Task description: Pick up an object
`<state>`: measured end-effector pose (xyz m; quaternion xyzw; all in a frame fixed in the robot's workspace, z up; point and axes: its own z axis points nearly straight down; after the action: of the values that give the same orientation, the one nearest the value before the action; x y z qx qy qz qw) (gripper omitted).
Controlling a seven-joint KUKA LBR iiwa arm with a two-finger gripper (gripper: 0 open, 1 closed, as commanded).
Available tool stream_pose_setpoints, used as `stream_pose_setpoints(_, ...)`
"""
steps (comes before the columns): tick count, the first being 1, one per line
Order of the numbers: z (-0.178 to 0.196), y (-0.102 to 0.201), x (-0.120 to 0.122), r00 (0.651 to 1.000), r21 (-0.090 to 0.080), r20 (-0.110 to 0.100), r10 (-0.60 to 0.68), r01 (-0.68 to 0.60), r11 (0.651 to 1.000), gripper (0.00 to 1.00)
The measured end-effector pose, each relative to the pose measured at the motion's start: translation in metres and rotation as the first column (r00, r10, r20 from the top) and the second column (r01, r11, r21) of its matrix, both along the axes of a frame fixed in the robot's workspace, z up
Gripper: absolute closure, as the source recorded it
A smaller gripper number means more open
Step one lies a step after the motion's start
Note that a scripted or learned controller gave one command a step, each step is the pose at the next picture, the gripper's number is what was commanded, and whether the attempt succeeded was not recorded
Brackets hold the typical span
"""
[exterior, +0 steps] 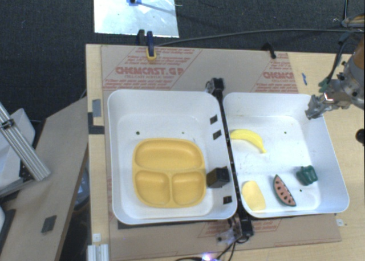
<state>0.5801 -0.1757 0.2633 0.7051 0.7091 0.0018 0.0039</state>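
Observation:
The right bin (319,140) holds a yellow banana (248,139) near its middle left. Along its front lie a pale yellow oval piece (254,195), a watermelon slice (283,190) and a small dark green object (307,175). My gripper (317,106) hangs over the right bin's far right rim, well away from all of these, and nothing is visible between its fingers.
The left bin (122,111) contains a yellow divided tray (169,172). A small black block (217,177) sits at the wall between the bins. Brown cardboard (171,69) lies under both bins, and a shiny metal sheet (134,3) rests on the dark floor behind.

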Motion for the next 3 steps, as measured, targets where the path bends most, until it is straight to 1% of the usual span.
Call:
stream_pose_setpoints(1, 0.006, 0.054, -0.008, 1.0, 0.004, -0.005, 0.004, -0.004, 1.0, 1.0)
stream_pose_setpoints(2, -0.01, 0.104, -0.024, 1.0, 0.004, -0.008, 0.003, -0.003, 1.0, 1.0)
stream_pose_setpoints(3, -0.014, 0.151, -0.024, 1.0, 0.004, -0.007, 0.003, -0.003, 1.0, 1.0)
